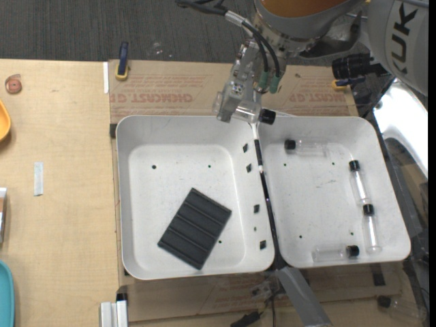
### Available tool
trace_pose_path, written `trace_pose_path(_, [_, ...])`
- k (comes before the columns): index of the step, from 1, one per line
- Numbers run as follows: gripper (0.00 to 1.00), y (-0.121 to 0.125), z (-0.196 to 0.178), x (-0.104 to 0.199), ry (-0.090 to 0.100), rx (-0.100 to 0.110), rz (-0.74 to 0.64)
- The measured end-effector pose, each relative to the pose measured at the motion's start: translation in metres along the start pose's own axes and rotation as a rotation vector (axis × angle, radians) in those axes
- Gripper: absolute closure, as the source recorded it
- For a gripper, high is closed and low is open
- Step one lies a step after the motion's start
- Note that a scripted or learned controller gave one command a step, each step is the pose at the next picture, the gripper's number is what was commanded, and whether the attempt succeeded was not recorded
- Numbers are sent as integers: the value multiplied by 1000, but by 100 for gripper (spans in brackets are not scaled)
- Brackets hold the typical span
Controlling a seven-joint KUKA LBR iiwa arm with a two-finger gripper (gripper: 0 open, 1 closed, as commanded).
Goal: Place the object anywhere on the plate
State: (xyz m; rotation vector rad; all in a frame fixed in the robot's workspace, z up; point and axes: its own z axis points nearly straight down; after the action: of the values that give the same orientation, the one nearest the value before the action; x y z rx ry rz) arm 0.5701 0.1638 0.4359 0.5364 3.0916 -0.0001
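You'd find the flat, ribbed black rectangular slab (195,227) — below-left of the claw (230,109) — stiff, light, low-lying; pinch its narrow width — I cannot tell the claw's state.

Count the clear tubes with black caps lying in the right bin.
4: one tube near the bin's far-left corner, two end to end along the right wall, one by the near wall. More may be hidden.

I note an orange dish (3,122) at the far left edge, a blue clamp (122,58) beyond the bins.
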Motion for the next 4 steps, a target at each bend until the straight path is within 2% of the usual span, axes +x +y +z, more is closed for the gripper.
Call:
trace_pose_path(1, [100,69,-5,-7,1,-1,-387])
trace_pose_path(2, [100,82,-5,-40,0,-3,-775])
trace_pose_path(3, [100,82,-14,-42,-4,-5,-769])
trace_pose_path(4, [100,91,-5,-63,0,-4,-1226])
